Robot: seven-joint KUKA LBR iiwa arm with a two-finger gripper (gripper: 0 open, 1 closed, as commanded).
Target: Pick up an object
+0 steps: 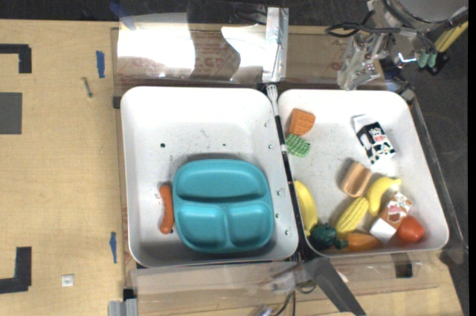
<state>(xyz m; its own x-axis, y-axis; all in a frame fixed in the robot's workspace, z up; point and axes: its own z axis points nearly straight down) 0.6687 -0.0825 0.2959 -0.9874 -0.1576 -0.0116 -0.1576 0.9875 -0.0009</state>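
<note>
While the gripper (362,68), its finger state indiscernible, hangs beyond the right bin (428,181) far rim, the milk carton (374,139) lies nearest below.

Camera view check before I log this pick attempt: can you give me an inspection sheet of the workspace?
Surface: two white bins, left bin and right bin, side by side on a brown bench.
Job's things: right bin holds a milk carton, orange block, green piece, bananas, corn, tomato.
Clutter: teal divided tray and a sausage in the left bin; clear plastic sheet behind it.
Grippers: gripper above the right bin's far edge, nothing seen in it.
Cables: bundle at the wrist.
Surroundings: black tape marks on the bench.
</note>
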